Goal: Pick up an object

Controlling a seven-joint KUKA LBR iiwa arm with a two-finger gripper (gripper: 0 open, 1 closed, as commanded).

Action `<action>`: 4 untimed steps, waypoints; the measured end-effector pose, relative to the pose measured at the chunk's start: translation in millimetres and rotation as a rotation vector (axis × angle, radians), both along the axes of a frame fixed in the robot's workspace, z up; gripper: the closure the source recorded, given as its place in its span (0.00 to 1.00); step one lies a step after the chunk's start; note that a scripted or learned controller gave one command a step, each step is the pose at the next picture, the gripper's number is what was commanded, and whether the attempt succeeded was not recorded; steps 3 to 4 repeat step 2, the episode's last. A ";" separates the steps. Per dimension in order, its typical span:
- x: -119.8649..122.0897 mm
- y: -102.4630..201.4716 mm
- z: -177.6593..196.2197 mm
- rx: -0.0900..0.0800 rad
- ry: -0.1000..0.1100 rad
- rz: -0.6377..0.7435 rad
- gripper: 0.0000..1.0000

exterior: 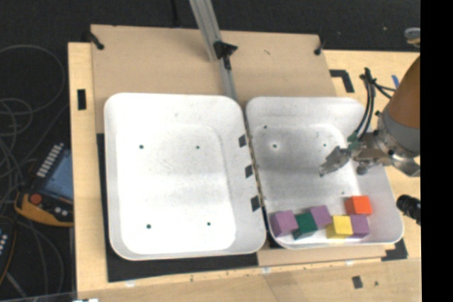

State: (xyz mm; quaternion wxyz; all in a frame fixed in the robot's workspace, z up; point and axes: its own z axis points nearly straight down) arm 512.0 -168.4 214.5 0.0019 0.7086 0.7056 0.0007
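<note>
A pale wooden bench (pixel 177 53) stands on a dark floor, with a second tan board laid on top of it and black corner marks near its back edge. Loose cables (pixel 25 117) coil on the floor at the left, beside a handheld pendant (pixel 49 184) with a blue screen and an orange grip. A grey metal post (pixel 202 7) slants up from the back of the bench and runs out of the top of the picture. Two shallow white bins sit side by side, touching along their inner edges, where small dark clips show. Both look like thin moulded plastic with rounded corners and a dull, speckled floor. The left bin (pixel 120 124) has four small dark dots on its floor. The right bin (pixel 269 117) holds the blocks, all gathered along its near wall: a purple block (pixel 284 222), a green block (pixel 306 224) touching it, a second purple one (pixel 320 215), a yellow block (pixel 343 225), a third purple one (pixel 359 225) and an orange block (pixel 360 205) just behind those. They are small matte cubes. The gripper (pixel 340 160) hangs over the right half of this bin, apart from the blocks, with nothing between its fingers; whether they are spread or closed is too blurred to tell. The arm (pixel 405 117) is cut off at the right, and only its orange band and grey wrist are plain.
</note>
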 end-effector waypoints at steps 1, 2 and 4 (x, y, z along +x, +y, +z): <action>-5.7 14.2 -82.5 0.004 0.011 0.004 0.00; 84.8 -41.3 -117.8 -0.002 -0.001 0.007 0.00; 84.8 -41.3 -117.8 -0.002 -0.001 0.007 0.00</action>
